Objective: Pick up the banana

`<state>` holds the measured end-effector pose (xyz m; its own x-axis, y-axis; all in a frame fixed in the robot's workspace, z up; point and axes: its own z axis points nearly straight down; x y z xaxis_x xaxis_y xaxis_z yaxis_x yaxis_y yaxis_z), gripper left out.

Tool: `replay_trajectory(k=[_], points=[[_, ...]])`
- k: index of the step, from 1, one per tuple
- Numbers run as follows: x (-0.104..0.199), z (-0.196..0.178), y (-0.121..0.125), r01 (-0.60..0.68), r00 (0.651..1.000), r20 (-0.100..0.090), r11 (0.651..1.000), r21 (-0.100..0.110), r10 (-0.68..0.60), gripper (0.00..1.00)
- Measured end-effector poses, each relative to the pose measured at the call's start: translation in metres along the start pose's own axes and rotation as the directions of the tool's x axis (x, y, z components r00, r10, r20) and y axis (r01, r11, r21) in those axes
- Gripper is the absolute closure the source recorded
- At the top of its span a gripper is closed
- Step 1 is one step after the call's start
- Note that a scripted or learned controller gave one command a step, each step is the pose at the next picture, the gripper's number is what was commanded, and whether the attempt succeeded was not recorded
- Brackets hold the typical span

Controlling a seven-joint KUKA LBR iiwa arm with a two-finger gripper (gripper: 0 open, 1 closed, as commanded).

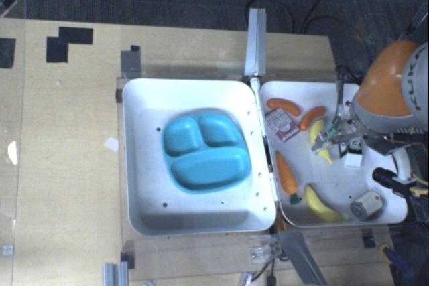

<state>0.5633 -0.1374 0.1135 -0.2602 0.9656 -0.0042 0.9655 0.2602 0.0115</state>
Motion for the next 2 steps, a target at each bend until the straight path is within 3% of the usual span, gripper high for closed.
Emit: replay_trajectory(k=[1,2], points=[[0.0,-0.011,0.002,0.003,1.0,0.002,1.0,-0.005,-0.003,1.0],[0.024,-0.123,0.042,-0.106,0.994,-0.001,0.994,0.005,0.106,1.0]])
